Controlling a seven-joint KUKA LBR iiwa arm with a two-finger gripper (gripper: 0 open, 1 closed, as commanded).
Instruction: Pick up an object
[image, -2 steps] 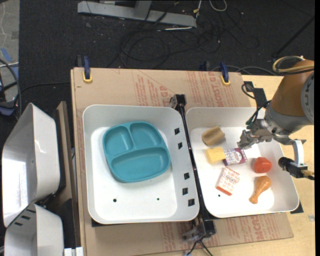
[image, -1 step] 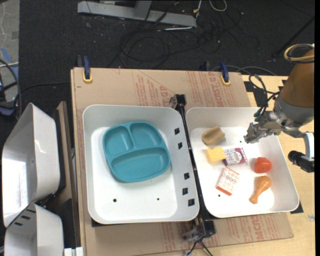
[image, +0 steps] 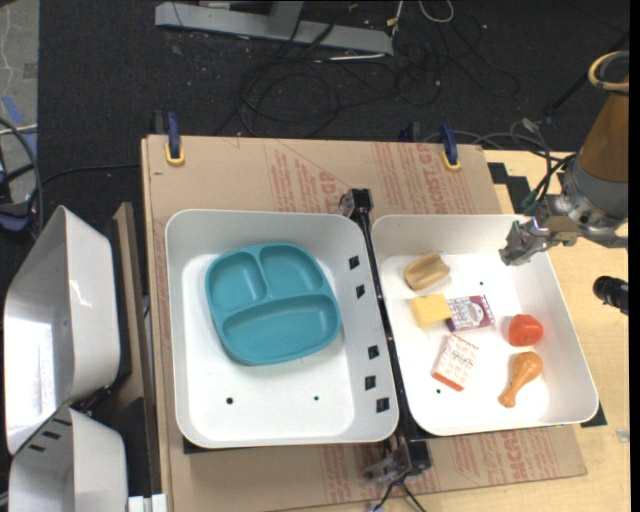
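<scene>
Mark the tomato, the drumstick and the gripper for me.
tomato (image: 525, 330), camera view, centre of its red body
drumstick (image: 521, 377), camera view, its meaty upper end
gripper (image: 522, 243), camera view, between the fingertips

One fixed camera above the bench (image: 300, 180), slanted downward, both bins framed, medium distance

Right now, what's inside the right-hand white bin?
The right bin holds a bread roll, a yellow cheese block, a purple packet, a tomato, a small carton and a drumstick. The cheese overlaps the packet's edge.
</scene>
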